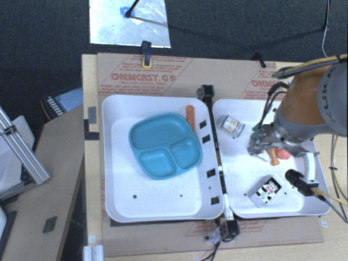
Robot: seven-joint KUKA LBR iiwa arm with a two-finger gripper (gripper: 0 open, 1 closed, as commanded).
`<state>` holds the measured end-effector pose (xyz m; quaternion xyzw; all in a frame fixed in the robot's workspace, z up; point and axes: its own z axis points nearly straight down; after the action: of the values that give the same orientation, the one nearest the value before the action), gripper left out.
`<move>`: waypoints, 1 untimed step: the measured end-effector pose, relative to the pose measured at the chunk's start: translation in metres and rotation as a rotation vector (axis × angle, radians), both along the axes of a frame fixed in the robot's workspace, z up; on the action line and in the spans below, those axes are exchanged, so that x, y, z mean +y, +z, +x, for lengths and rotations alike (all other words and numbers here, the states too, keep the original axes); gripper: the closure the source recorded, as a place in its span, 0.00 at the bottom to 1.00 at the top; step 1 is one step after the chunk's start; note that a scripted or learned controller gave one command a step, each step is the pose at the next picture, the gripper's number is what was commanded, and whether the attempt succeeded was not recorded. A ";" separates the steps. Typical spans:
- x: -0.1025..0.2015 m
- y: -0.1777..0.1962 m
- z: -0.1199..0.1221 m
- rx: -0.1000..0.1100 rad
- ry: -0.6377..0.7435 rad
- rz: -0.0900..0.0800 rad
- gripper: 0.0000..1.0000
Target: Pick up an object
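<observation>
My gripper [260, 145] hangs low over the middle of the right bin [239, 205], with the grey arm reaching in from the right. An orange and red object [276, 155] lies just to the gripper's right, partly hidden under the wrist; whether they touch is unclear. A small tin can [232, 125] lies on its side to the gripper's upper left. A black-and-white box [265, 191] rests near the front of the same bin. In the left bin [117, 200], a blue divided plate [165, 145] sits in the middle, with an orange stick-shaped item [190, 115] at its far right corner.
The two bins meet at a ridge with black clips [213, 145]. They sit on a cardboard sheet [163, 75] on the bench. A yellow clamp [147, 56] stands at the cardboard's back edge. Metal framing [22, 151] stands to the far left.
</observation>
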<state>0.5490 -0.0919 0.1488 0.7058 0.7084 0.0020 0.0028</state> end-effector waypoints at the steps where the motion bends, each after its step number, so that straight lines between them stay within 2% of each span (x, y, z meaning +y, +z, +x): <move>1: -0.008 0.062 0.002 -0.001 0.000 0.000 1.00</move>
<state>0.5508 -0.0994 0.2106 0.7059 0.7083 0.0022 0.0033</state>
